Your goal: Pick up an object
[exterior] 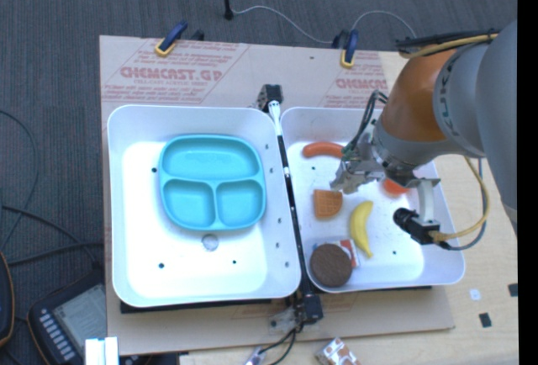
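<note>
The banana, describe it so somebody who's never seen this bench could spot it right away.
Look in the right bin of the two white bins, the one the arm reaches into. Below the gripper, near the bin's middle, lies the banana, with a waffle-patterned orange piece to its left and a round brown cookie lower left. It is the only yellow, curved thing there.

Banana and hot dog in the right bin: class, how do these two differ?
The banana is yellow; the hot dog is orange-red. The banana lies roughly upright in the view and curved; the hot dog lies crosswise. The banana sits nearer the bin's front, the hot dog nearer its back. Both are elongated.
</note>
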{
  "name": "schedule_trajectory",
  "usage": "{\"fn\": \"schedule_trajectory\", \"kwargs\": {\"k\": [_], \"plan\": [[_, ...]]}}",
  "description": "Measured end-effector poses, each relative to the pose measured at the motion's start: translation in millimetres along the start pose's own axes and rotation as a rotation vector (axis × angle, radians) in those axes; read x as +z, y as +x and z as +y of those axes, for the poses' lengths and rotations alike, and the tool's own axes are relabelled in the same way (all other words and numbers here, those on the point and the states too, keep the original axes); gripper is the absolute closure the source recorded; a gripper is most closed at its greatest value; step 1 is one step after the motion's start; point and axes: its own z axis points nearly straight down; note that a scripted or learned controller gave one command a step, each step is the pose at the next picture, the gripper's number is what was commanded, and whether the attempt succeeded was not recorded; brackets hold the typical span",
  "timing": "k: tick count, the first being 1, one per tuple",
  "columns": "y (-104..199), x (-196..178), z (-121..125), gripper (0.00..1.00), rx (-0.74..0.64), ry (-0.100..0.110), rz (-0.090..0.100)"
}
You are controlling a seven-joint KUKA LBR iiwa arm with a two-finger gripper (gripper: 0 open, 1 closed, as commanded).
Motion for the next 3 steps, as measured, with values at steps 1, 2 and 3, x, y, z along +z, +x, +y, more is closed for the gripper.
{"fn": "schedule_trajectory", "kwargs": {"k": [1,2,3], "plan": [[0,0,0,0.00,0.000,0.000,0.000],[-1,32,-60,0.00,0.000,-0.009,-0.001],[-2,22,-59,1.00,0.001,-0.011,-0.001]]}}
